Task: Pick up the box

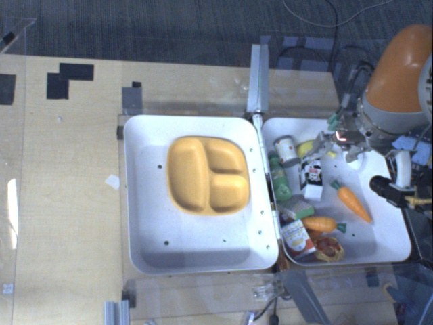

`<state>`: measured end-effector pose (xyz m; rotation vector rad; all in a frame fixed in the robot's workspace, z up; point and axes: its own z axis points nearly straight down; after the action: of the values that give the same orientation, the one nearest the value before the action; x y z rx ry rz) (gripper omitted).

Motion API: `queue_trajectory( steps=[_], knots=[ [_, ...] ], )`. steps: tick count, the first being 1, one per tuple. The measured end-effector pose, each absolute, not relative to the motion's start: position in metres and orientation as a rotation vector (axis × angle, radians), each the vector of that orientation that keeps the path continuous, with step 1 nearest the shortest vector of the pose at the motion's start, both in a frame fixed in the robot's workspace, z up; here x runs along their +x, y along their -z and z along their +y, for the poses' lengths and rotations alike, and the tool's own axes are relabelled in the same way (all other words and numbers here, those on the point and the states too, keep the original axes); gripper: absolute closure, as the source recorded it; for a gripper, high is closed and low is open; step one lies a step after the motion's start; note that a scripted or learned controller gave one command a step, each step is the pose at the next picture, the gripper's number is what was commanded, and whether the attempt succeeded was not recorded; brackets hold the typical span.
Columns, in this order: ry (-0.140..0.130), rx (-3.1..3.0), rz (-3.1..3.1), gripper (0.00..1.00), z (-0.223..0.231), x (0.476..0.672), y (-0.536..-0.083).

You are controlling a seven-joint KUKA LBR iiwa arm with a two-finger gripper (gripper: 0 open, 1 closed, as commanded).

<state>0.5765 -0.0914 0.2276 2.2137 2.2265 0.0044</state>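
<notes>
1. The small white-and-black carton box stands in the right shallow white bin, beside an orange plastic carrot.
2. The hand hovers just above the box; its opening cannot be determined.
3. The left shallow white bin holds a yellow compartment tray.

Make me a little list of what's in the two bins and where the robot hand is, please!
left bin: a yellow tray with three sections
right bin: two carrots, a small box, a green bottle, a can, packets along the left and front sides
gripper: over the back of the right bin, just above the box
arm: comes in from the right
box: lying in the bin, not lifted
</notes>
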Motion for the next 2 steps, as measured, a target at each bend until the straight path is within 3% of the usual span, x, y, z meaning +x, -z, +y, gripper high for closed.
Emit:
queue_trajectory(
  steps=[1,2],
  knots=[
    [-0.004,2.154,2.284,0.00,-0.073,0.579,-0.185],
    [-0.010,1.872,2.511,0.00,-0.108,0.638,-0.089]
  ],
)
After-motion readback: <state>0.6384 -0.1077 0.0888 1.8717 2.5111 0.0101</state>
